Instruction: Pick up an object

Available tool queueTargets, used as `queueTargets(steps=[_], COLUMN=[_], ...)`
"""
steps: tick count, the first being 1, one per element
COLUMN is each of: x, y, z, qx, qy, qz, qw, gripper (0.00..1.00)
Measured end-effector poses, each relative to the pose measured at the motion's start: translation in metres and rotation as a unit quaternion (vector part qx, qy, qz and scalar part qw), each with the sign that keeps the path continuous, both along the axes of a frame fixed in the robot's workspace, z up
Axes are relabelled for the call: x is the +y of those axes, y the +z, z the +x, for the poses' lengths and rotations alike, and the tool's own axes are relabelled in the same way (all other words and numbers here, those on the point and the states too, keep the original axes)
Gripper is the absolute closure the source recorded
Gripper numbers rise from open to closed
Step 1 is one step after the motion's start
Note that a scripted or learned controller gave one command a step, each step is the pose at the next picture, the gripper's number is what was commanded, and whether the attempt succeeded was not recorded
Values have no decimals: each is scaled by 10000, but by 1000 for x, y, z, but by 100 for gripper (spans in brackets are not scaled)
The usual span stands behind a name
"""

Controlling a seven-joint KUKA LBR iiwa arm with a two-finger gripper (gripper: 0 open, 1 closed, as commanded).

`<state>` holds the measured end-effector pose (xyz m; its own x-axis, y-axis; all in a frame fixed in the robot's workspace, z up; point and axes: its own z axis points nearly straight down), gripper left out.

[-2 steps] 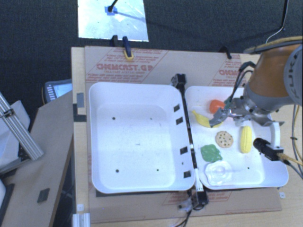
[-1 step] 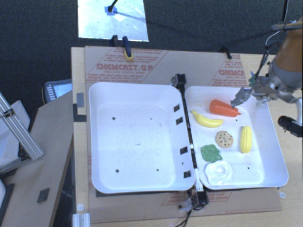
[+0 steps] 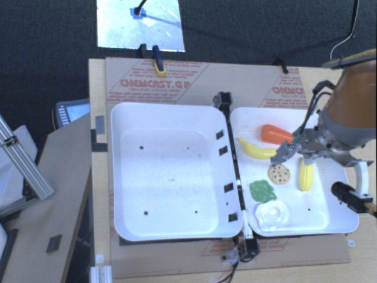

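Observation:
The right bin holds several toy foods. An orange carrot lies at its back, with a yellow banana just in front of it. A round speckled cookie sits mid-bin beside a yellow corn cob. A green leafy piece and a white lidded cup lie near the front. My gripper hangs low over the bin, between the banana's right end, the carrot and the cookie. Nothing can be seen held in it.
The left bin stands beside the right one, with a black clipped divider between them. A black fitting sits at the right bin's right rim. Cardboard lies under both bins, and a foil sheet lies behind.

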<state>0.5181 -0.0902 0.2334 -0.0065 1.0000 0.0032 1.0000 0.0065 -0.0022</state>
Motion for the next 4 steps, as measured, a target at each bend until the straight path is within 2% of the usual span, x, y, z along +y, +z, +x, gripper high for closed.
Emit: queueTargets(steps=[1, 2, 3, 4], x=[8, 7, 104, 143], y=[-95, -79, 81, 159], z=[-32, -27, -29, -24], qx=[35, -29, -110, -70], qy=[-27, -23, 52, 16], qz=[-4, -16, 10, -1], qw=[10000, 10000, 9999, 10000], gripper=[0, 100, 100, 100])
